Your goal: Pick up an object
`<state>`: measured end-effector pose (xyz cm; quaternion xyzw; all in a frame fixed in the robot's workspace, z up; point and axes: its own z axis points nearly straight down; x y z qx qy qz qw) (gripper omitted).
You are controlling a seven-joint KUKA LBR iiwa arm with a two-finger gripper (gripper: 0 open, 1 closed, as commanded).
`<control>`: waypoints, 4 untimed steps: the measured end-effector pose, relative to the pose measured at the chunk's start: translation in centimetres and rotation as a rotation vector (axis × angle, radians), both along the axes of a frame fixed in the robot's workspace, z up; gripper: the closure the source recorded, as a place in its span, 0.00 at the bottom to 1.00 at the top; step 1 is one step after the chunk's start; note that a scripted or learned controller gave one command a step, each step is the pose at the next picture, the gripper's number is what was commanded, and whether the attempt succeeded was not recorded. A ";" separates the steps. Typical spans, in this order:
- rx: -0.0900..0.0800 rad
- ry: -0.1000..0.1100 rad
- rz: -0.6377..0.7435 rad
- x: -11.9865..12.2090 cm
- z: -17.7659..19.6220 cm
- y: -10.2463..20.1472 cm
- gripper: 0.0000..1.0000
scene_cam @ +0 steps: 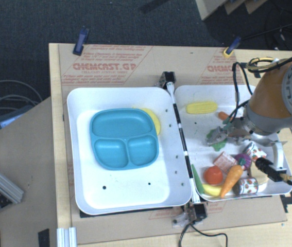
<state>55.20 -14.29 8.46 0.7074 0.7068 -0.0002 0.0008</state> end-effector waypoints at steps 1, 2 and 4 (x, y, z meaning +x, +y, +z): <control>0.003 0.002 0.002 0.0 0.0 4.9 0.00; 0.001 0.000 0.001 5.0 0.1 1.3 0.00; 0.002 0.002 0.000 1.4 0.0 2.7 0.00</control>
